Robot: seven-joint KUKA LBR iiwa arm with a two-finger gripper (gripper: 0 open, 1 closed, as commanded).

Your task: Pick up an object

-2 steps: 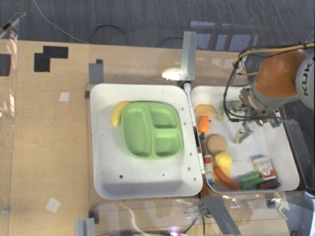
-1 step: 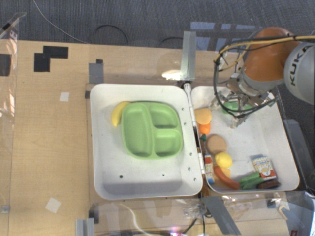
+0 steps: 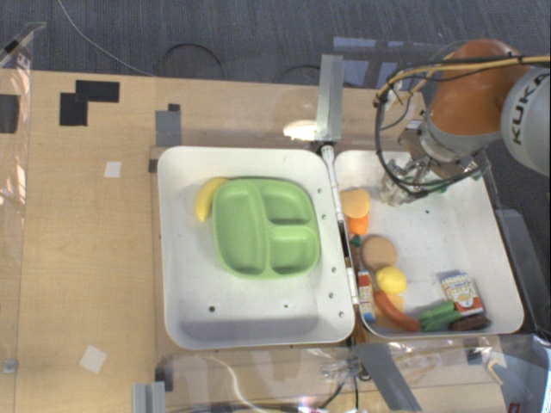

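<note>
The right bin (image 3: 482, 231) holds small toy foods along its left and front sides: an orange-topped piece (image 3: 355, 203), a brown round bun (image 3: 378, 251), a yellow lemon (image 3: 392, 280), a red sausage (image 3: 394, 312), a green piece (image 3: 437, 316) and a small printed carton (image 3: 458, 289). My gripper (image 3: 398, 193) hangs over the back of the right bin, just right of the orange-topped piece. Cables and the wrist hide its fingertips. Nothing visible sits in its grasp.
The left bin (image 3: 181, 299) carries a green divided plate (image 3: 264, 227) with a yellow banana (image 3: 205, 198) at its left edge. A metal divider (image 3: 337, 222) separates the bins. The arm's orange band (image 3: 469, 89) looms over the right bin's back corner.
</note>
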